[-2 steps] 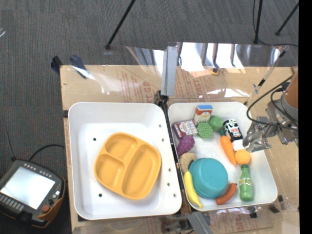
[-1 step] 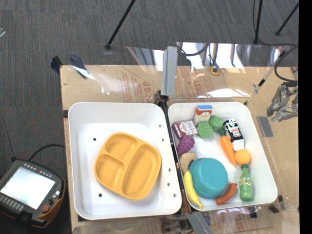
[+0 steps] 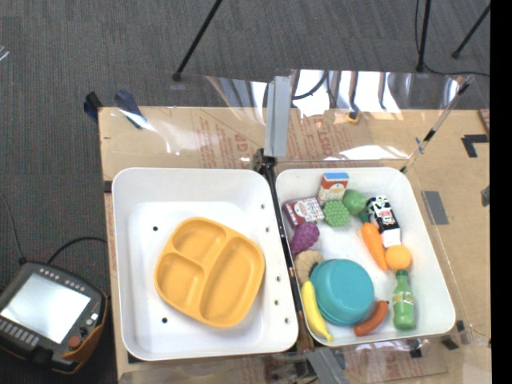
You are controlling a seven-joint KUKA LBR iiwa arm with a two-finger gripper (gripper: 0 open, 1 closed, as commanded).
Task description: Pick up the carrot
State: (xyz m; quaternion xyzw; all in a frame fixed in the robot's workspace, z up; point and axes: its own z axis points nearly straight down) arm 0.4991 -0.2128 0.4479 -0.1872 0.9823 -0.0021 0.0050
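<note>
Two shallow white bins sit side by side on a cardboard-covered bench. The left bin [image 3: 128, 214] holds a single yellow divided plate [image 3: 210, 271], lying flat and turned at an angle, with three compartments, all bare. The right bin [image 3: 428, 238] is crowded. The carrot [image 3: 372, 245] lies in the bin's right half, slanting from upper left to lower right, its lower end touching an orange [image 3: 398, 258] and its upper end just beside a small black-and-white bottle [image 3: 382, 217] with a cow-like pattern. Below the orange stands a green bottle [image 3: 403, 302] with an orange cap, lying lengthwise toward the near wall. A teal bowl [image 3: 342, 291] sits near the middle front; a banana [image 3: 314, 310] curves along its left side and a brown sausage [image 3: 371, 319] rests against its lower right edge. Above the bowl, a tan cookie [image 3: 306, 262] touches its rim, with a purple bunch of grapes [image 3: 304, 236] just above that. Along the far side are a purple packet [image 3: 303, 210], a small carton [image 3: 333, 186] with a red and blue front, a bumpy green vegetable [image 3: 336, 214] and a smooth green ball-like fruit [image 3: 355, 202]. Printing on the packet and carton is too small to read; faint red lettering on the cardboard behind the bins is also illegible. A tablet-like controller [image 3: 50, 317] lies on the floor at lower left. The arm and its gripper are outside this view, so its grip cannot be judged.
</note>
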